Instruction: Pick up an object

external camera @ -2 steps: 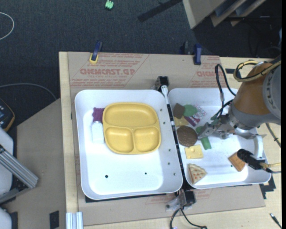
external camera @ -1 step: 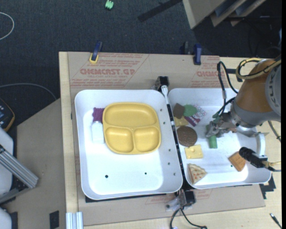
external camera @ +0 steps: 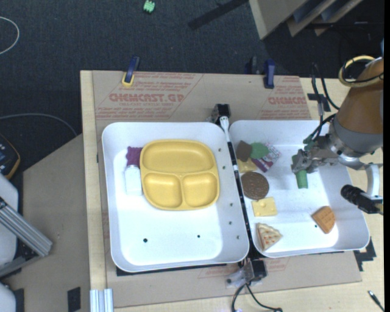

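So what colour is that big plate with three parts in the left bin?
Yellow: the divided plate, seen in the camera view.

Across the middle of the frame: tan cardboard sheet (external camera: 183, 91) printed with red lettering, pinned along its upper edge by a blue-and-yellow clamp (external camera: 129, 73) toward the left and a dark blue clamp (external camera: 268, 73) toward the right. On that sheet, side by side and meeting at a dark seam: left white bin (external camera: 177, 244) and right white bin (external camera: 304, 213). All around, dark carpet (external camera: 61, 36), with a small green scrap (external camera: 148, 7) at the top edge, a thin white cable (external camera: 9, 33) looping at upper left and a silver rail (external camera: 24, 228) slanting at lower left.
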`<state>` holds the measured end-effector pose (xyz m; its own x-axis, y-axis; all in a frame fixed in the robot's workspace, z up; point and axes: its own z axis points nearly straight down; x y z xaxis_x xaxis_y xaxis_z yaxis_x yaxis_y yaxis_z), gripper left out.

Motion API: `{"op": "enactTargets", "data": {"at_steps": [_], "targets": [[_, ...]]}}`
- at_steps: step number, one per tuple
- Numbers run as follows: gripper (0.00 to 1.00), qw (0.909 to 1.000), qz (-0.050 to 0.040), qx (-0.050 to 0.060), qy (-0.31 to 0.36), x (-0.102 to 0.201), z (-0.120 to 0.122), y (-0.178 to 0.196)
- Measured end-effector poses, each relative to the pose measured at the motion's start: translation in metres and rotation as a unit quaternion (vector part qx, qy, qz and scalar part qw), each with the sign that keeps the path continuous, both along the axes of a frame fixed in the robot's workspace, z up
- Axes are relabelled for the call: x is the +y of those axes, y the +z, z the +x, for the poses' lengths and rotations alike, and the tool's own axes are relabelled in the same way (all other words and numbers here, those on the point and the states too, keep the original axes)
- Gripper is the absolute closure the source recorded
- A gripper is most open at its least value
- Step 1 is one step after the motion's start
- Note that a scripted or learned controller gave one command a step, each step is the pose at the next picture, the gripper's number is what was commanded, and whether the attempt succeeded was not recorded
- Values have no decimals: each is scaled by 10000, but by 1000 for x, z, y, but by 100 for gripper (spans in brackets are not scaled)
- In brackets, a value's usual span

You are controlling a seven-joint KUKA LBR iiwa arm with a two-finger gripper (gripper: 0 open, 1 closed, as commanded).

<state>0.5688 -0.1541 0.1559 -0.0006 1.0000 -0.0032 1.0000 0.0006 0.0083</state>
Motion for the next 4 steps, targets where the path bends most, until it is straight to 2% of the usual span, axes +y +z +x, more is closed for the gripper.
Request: {"op": "enactTargets", "data": {"at_steps": [1, 2, 4], "targets": [[100, 10000, 2, 10, 1, -3, 3, 43], [100, 10000, 4, 13, 4, -3, 4, 71], [100, 10000, 18, 17, 29, 98, 51, 77]]}}
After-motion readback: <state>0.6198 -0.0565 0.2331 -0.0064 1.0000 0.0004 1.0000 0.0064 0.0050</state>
